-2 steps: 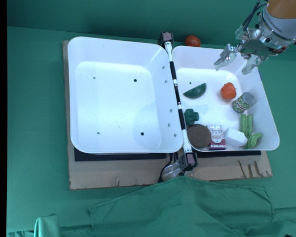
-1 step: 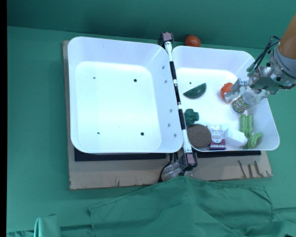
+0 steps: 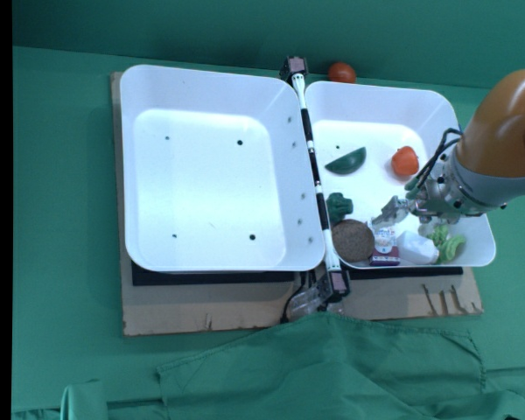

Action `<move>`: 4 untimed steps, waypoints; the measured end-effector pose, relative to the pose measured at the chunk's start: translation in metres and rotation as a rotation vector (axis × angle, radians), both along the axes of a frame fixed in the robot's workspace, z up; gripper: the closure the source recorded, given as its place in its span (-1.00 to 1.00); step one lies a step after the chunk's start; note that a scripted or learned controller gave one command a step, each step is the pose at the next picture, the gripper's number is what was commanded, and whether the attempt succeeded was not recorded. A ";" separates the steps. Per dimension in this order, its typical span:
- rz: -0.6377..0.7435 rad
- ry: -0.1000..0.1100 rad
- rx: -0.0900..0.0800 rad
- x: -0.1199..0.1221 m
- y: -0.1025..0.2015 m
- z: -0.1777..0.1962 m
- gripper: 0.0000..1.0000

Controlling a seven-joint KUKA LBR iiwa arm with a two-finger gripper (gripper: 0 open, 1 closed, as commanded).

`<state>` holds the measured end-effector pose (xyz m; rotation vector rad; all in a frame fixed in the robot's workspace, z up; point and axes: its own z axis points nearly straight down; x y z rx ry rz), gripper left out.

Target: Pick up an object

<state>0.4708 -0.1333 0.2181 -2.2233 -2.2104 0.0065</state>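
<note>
Object: small red-and-white carton (image 3: 385, 243), lying just below the jaws (image 3: 392, 210) in the right white bin (image 3: 367, 103).
Jaws: spread, holding nothing.

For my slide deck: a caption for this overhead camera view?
Gripper poised low over cluttered right bin near the round brown object.

The arm (image 3: 507, 138) runs out of the picture at the right edge, so its upper links are cut off. The gripper (image 3: 401, 208) is small and blurred against the clutter below it. A small carton (image 3: 385, 245) lies partly under it, its print too small to read. The leafy green thing (image 3: 446, 243) is partly covered by the wrist.
</note>
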 end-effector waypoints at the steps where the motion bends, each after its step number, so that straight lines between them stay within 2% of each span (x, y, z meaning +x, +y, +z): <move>1: 0.008 -0.016 -0.004 0.086 0.021 -0.032 -1.00; 2: 0.000 -0.024 -0.007 0.085 0.017 -0.016 1.00; 3: -0.003 -0.018 -0.009 0.095 -0.059 0.040 1.00; 4: 0.004 -0.024 -0.009 0.136 -0.055 0.015 1.00</move>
